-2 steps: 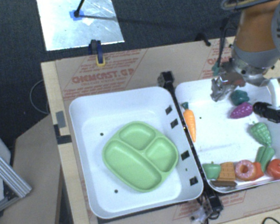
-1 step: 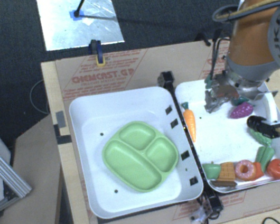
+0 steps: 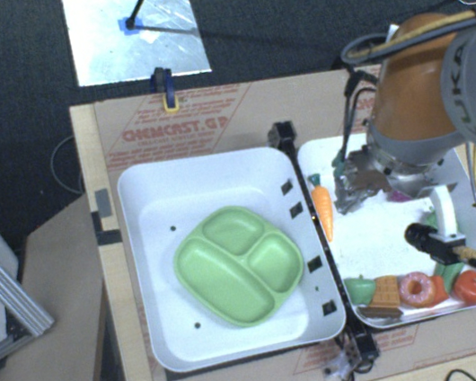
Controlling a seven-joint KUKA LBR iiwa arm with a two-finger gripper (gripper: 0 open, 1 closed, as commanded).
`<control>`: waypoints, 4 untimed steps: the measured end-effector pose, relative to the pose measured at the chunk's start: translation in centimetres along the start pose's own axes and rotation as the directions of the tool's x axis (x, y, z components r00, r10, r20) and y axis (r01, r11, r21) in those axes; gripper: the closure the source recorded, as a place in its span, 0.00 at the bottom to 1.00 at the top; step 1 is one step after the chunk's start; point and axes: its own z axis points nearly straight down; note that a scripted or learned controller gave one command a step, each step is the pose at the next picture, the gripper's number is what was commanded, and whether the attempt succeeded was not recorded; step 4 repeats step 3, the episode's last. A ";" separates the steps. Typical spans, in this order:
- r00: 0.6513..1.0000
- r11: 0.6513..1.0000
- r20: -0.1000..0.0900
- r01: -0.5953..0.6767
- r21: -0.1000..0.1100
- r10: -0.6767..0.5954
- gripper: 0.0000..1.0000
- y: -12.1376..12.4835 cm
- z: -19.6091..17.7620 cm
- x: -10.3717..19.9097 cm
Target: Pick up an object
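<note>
My gripper (image 3: 350,190) hangs over the back left part of the right bin (image 3: 371,248), under the grey and orange wrist. An orange carrot (image 3: 321,207) lies along the bin's left wall, just left of the gripper and apart from it. A small purple piece (image 3: 399,196) peeks out beneath the wrist. Along the front wall lie a green vegetable (image 3: 360,287), a brown waffle piece (image 3: 384,295), a pink donut (image 3: 417,289) and a red tomato (image 3: 470,285). Nothing shows between the gripper and the bin floor.
The left bin (image 3: 156,245) holds a green divided plate (image 3: 238,265). A black divider with clips (image 3: 309,218) runs between the two bins. The middle floor of the right bin is bare white. Cardboard lies under both bins.
</note>
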 end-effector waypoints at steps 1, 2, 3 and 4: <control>1.000 1.000 0.000 0.000 -0.002 0.000 1.00 -0.7 -0.4 0.9; 1.000 1.000 0.001 -0.007 -0.001 0.007 1.00 -2.1 0.4 0.3; 1.000 1.000 0.001 -0.007 -0.006 0.007 1.00 -0.5 -0.4 -0.3; 1.000 1.000 0.001 -0.007 -0.006 0.007 1.00 -0.5 -0.4 -0.3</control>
